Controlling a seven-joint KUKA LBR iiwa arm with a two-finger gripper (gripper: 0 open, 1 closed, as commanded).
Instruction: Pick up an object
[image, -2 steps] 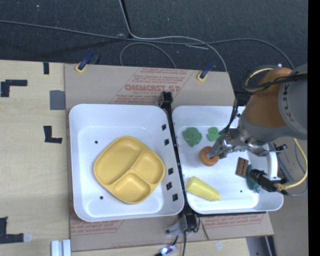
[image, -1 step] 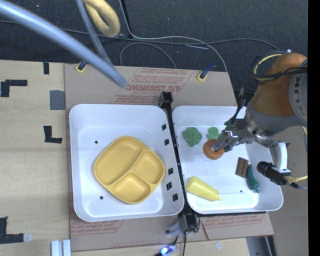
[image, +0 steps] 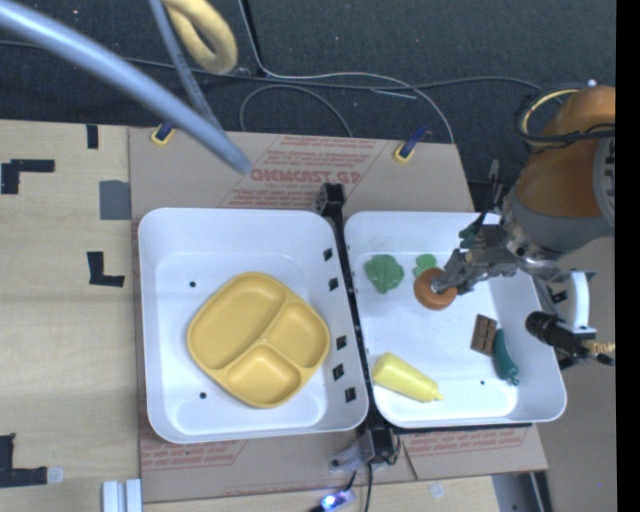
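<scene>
My gripper (image: 452, 277) sits low in the right bin (image: 535, 405), coming in from the right edge, right over an orange round piece (image: 434, 293) w/ a green bit (image: 426, 264) just behind it. Fingers are dark against the toy; can't tell if they're apart or closed on anything.

Obj nearest me = that orange piece, roughly round, so no clear long axis; it lies in the bin's upper middle, touching or nearly touching my tips.

Rest of the right bin: a green leafy lump (image: 384, 272) to the left of the orange piece, near the divider. A yellow cone-ish piece (image: 404, 379) at the bottom left, long axis running left-right, narrower end pointing right & slightly down. A small brown block (image: 484, 333) and a teal stick (image: 504, 358) by the right wall, both w/ long axes roughly up-down, tilted a little.

Left bin (image: 165, 235): one yellow divided plate (image: 259, 339), 3 compartments, set diagonally, nothing in them.
</scene>
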